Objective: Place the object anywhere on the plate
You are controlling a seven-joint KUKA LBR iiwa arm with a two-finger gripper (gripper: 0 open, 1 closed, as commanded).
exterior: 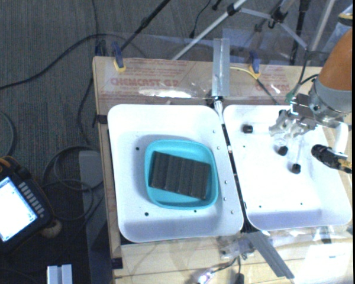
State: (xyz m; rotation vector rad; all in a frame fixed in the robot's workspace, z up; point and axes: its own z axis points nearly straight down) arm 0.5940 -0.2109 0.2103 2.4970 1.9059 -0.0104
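Observation:
A dark grey ridged rectangular block [178, 173] lies flat on the light blue plate [183, 148], which sits in the middle of the left white bin [125, 176]. My gripper [289, 159] hangs over the upper right part of the right white bin [272, 203], well to the right of the plate. Its two pale fingers end in black tips [282, 151] that stand apart, and nothing is between them. The gripper is open and holds nothing.
A small black knob [247, 128] sits on the right bin's floor near its upper left corner. A black plug with a cable [325, 154] hangs off the wrist at the right. A metal post [220, 70] rises behind the ridge between the bins.

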